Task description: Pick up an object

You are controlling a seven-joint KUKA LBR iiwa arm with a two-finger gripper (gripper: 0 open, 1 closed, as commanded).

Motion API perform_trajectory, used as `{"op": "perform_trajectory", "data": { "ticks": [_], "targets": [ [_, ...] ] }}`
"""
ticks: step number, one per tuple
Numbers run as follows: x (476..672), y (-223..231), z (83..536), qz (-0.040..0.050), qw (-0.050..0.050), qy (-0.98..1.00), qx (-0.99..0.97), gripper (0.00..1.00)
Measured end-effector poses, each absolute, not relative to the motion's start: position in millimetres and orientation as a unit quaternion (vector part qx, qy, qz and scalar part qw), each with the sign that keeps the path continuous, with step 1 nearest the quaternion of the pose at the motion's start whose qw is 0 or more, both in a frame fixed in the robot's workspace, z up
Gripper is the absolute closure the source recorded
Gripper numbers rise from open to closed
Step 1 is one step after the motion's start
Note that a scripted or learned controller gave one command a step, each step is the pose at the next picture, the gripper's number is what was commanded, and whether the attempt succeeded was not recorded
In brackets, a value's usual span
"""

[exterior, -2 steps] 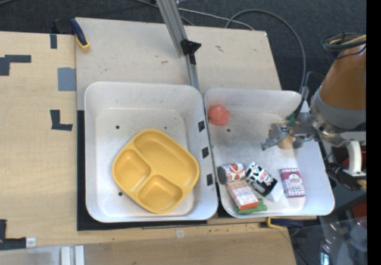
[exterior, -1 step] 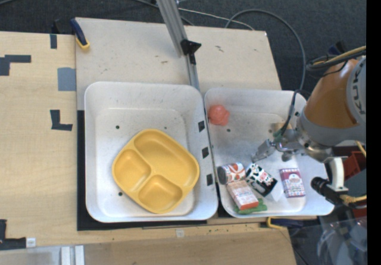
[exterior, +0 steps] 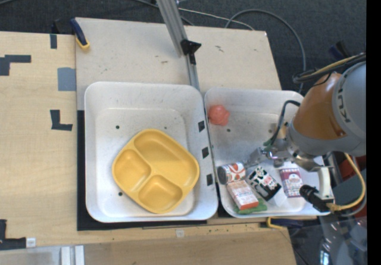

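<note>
- In the camera view, two shallow white bins are seen side by side on the bench: the left bin and the right bin.
- A yellow divided tray is laid in the left bin, with three compartments.
- In the right bin, a pink ball is seen near the far left corner, apart from the rest.
- Along the near edge of the right bin a small cluster is gathered: a red-and-white can, an orange box, a black-and-white carton and a pink carton.
- The arm is reached in from the right, and the gripper is placed low over the right bin, just above the cluster.
- Whether the claw is wide or narrow cannot be told, and nothing is seen held.
</note>
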State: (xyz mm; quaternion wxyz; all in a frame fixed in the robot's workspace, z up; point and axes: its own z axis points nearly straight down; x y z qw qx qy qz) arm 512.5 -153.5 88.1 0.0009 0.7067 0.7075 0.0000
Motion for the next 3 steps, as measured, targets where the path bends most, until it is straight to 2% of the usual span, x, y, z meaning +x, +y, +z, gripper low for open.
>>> {"op": "perform_trajectory", "data": {
  "ticks": [1, 2, 3],
  "targets": [
    [512.3, -153, 99, -0.0001, -0.001, 0.708, 0.706, 1.00],
    [515.4, -154, 162, 0.0009, 0.002, 0.708, 0.706, 1.00],
    [508.7, -153, 208, 0.0006, 0.001, 0.708, 0.707, 1.00]
  ]
}}
